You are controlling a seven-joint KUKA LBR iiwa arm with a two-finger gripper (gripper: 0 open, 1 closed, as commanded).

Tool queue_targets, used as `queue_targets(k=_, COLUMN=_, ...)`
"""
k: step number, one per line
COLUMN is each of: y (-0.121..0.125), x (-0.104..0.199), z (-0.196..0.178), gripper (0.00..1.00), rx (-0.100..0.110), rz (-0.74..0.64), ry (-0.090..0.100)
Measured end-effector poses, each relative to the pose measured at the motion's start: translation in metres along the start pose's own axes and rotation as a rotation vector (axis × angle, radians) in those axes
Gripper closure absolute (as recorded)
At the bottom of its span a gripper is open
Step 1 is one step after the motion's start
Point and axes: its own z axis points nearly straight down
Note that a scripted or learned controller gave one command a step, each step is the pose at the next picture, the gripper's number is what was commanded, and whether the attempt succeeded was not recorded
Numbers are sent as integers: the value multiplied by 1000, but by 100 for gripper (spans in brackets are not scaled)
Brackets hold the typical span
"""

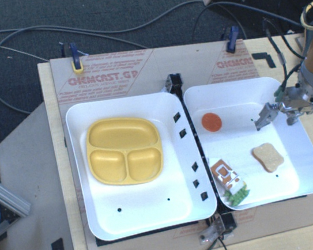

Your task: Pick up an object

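Gripper point(272, 113) hovers at 3 o'clock of right bin point(305, 185), fingers spread wide, holding nothing, prob. lining up a grab. Bread slice point(268, 157) lies just below at 5 o'clock; orange disc point(212, 122) sits at 9.

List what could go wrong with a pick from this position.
1. The gripper hangs over bare floor of the right bin, between the orange disc and the bread slice; a straight descent would likely grab nothing.
2. The packet lies against the bin's left wall, so fingers may hit that wall.
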Motion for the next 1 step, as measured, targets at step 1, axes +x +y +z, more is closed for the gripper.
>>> queue_targets(k=1, y=-2, x=11, z=55, gripper=0, rx=5, rz=0, ry=2)
